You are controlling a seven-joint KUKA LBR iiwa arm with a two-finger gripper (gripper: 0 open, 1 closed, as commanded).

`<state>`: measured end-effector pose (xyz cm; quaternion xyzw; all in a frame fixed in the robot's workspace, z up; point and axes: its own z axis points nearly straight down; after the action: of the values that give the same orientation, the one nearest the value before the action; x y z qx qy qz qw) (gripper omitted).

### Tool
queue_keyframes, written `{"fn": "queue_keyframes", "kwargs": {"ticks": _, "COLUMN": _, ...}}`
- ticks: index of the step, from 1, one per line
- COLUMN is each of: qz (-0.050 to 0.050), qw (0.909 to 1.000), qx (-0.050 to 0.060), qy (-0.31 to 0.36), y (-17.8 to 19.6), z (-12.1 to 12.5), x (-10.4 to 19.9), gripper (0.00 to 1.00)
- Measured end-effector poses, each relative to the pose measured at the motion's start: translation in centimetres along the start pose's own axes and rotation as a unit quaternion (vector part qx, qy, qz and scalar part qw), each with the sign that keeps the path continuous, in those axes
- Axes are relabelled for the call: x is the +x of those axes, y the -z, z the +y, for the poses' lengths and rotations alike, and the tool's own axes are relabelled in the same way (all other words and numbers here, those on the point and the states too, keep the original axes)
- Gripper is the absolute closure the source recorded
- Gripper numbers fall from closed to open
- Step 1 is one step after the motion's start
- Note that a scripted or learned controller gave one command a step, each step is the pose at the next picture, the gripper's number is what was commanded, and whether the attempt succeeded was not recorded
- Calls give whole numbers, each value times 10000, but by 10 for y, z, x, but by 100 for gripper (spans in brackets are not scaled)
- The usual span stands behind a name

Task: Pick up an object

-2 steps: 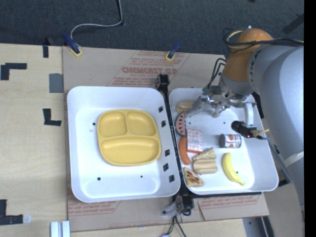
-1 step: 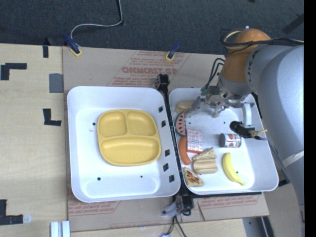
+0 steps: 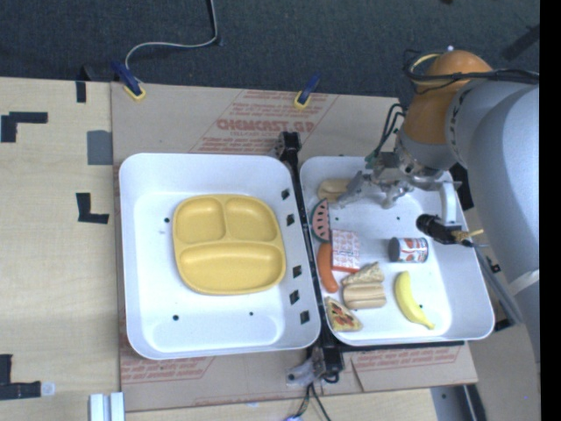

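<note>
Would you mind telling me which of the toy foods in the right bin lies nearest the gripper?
The pale beige piece in the right bin's far-left corner lies just left of the gripper. The watermelon slice, banana and can all lie farther away.

Left white bin (image 3: 145, 235) holds a yellow divided plate (image 3: 230, 243), lying flat, roughly centred. Both bins sit on a brown cardboard sheet (image 3: 175, 121) with red print; two blue-and-yellow clamps (image 3: 129, 82) grip its far edge. A grey cable (image 3: 188, 40) loops over the dark floor beyond. Black tape marks (image 3: 88, 209) on the wooden bench, left.
</note>
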<state>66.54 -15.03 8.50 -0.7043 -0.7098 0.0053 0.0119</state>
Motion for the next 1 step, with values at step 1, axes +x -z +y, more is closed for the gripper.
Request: {"fn": "queue_keyframes", "kwargs": {"ticks": 1, "qz": -61, "qw": 10000, "qx": -16, "qy": -29, "y": 1, "z": -1, "x": 9, "gripper": 0}}
